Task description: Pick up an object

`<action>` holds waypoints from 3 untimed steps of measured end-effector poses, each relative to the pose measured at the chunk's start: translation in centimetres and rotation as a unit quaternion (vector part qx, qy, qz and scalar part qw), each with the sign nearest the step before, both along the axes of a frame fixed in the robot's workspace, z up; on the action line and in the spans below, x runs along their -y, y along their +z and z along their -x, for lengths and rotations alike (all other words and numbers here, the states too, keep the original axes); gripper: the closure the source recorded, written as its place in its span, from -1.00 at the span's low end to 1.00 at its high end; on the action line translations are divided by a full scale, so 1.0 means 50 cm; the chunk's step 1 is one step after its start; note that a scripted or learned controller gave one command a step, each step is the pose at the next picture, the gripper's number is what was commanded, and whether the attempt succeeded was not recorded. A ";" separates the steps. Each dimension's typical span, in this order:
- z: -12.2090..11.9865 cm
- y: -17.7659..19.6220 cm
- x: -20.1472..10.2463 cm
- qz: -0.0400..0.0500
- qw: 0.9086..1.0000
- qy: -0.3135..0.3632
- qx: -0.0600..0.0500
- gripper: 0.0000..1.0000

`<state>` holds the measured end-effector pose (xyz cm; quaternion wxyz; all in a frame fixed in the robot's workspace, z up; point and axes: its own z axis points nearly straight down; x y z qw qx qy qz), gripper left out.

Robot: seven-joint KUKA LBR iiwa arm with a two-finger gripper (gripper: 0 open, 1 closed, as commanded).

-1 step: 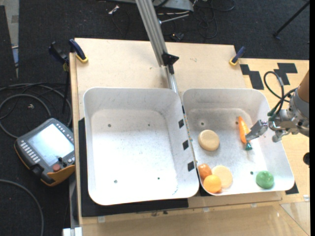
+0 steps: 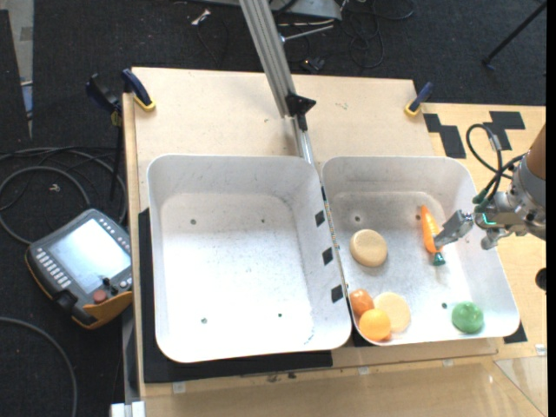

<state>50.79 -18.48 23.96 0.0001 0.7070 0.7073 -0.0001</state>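
From where I stand, the table (image 2: 226, 115) carries two shallow white bins side by side. The left bin (image 2: 174, 198) fills the middle and lower left of the frame; the right bin (image 2: 391, 176) sits against it on the lower right.

In the right bin lie several small things. A pale round bun-like piece (image 2: 369, 248) rests near the bin's centre. Lower down, by the bin's front left corner, a small reddish piece (image 2: 360, 301), an orange ball (image 2: 374, 325) and a cream disc (image 2: 394, 309) sit bunched together, touching. A green ball (image 2: 467, 317) lies apart in the lower right corner. A carrot-like orange stick (image 2: 427, 230) with a green tip lies toward the right side, pointing up the frame.

The arm comes in from the right edge, and its gripper (image 2: 453, 228) hangs just beside the orange stick, right at its lower end; I cannot tell how its jaws stand, or whether it grips anything.

A grey pendant with a screen (image 2: 82, 263) lies on the floor at the left, among cables
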 end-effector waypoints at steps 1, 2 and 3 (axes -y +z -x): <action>0.019 -0.107 -0.011 -0.001 1.000 -0.001 -0.003 -1.00; 0.013 -0.231 -0.023 -0.001 1.000 -0.001 -0.003 -1.00; 0.013 -0.291 -0.024 0.000 1.000 -0.001 0.000 -1.00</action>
